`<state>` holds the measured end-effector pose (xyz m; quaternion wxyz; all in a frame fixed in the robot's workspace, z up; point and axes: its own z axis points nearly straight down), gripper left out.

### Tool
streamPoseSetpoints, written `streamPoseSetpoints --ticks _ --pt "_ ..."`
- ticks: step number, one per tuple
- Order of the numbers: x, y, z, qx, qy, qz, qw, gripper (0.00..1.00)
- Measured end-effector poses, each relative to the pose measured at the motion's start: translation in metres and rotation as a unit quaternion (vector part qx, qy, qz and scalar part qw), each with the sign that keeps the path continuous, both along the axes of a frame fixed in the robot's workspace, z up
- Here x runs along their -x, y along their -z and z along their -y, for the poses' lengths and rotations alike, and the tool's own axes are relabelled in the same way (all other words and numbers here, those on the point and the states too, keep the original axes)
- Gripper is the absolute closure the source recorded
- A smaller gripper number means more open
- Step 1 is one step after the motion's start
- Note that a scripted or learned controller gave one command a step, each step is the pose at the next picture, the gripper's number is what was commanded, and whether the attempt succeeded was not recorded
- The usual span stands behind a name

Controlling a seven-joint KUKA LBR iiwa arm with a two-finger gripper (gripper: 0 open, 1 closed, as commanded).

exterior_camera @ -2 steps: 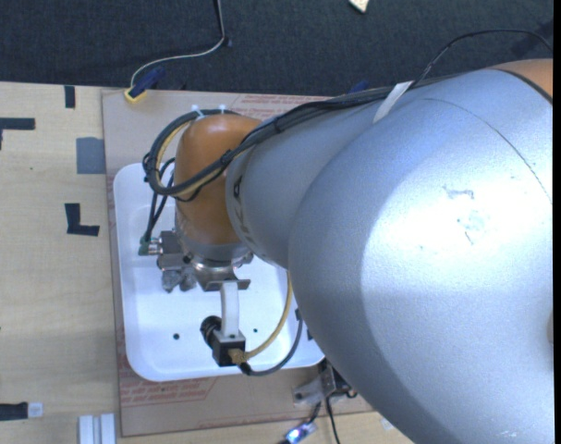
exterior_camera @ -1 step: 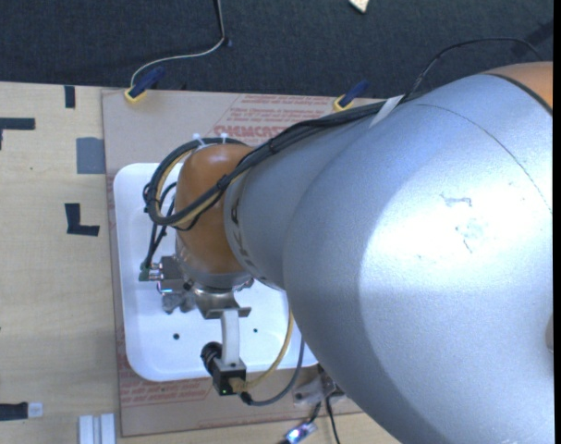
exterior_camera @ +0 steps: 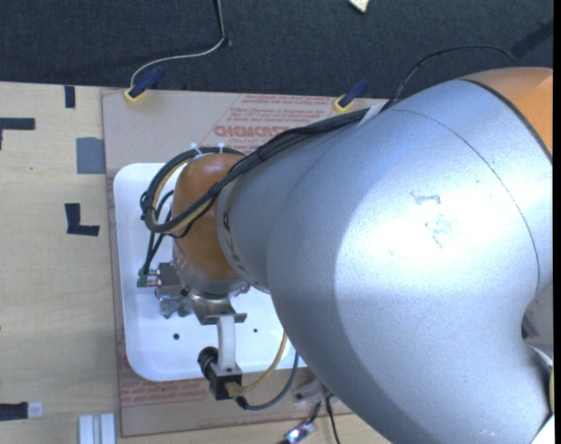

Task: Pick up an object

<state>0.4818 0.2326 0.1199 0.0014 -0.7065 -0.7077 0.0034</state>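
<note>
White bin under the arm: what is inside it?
Bare white floor shows in the left and lower parts of the white bin. The arm covers the remaining part, so anything lying there cannot be seen.

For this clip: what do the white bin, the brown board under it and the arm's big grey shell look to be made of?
White bin: probably moulded plastic, smooth and slightly glossy, with rounded corners.
Brown board: likely cardboard or fibreboard, matt, with red printing on it.
Grey shell: painted metal or hard plastic, with a satin finish and soft highlights; the look does not settle which.
</note>
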Motion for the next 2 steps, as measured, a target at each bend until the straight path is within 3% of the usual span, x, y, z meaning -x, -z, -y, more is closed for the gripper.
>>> streamPoseSetpoints --ticks 2 --pt "0.0 0.011 0.0 -0.0002 0.0 0.0 1.0 1.0"
